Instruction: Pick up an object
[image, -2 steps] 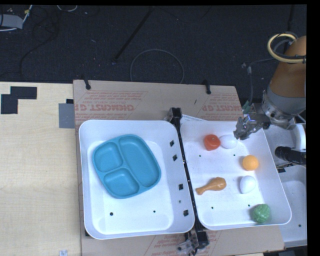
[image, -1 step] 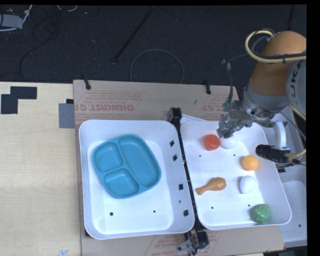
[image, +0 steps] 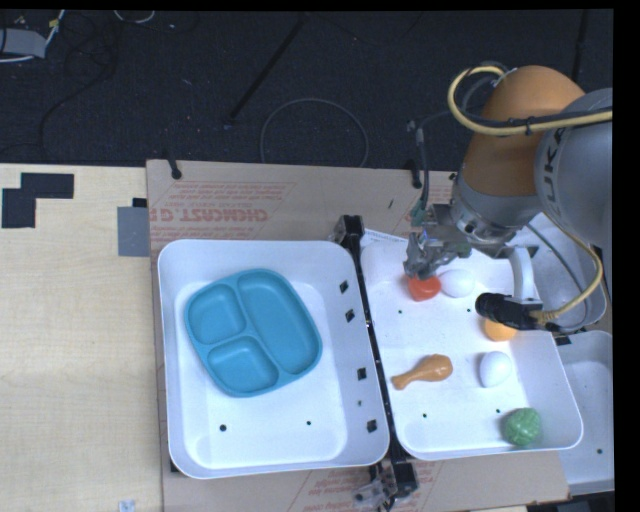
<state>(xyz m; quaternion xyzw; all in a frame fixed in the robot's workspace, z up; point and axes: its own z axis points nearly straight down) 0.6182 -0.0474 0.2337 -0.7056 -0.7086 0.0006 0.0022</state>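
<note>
One small red-orange object (image: 425, 288), perhaps a toy tomato, though too small to name surely, lies at the upper left of the right bin (image: 455, 440), and the gripper (image: 428, 262) sits directly over it with its tips at the object's top edge; whether the jaws are wide, narrow or closed on anything I cannot tell, since the wrist hides them from this slant; a white egg-like piece (image: 459, 284) rests just beside the red one, to its right; farther down the frame lie a toy drumstick (image: 424, 371), a second white egg (image: 494, 369), an orange piece (image: 499, 329) half under a black part of the arm, and a green ball (image: 522, 426) in the lower right corner; the left bin (image: 255, 445) holds a blue divided plate (image: 252, 330). The risk is crowding: a finger could land on the neighbouring egg, nudging either piece away or pinching both, and a rounded object gripped off-centre may squirt free.
</note>
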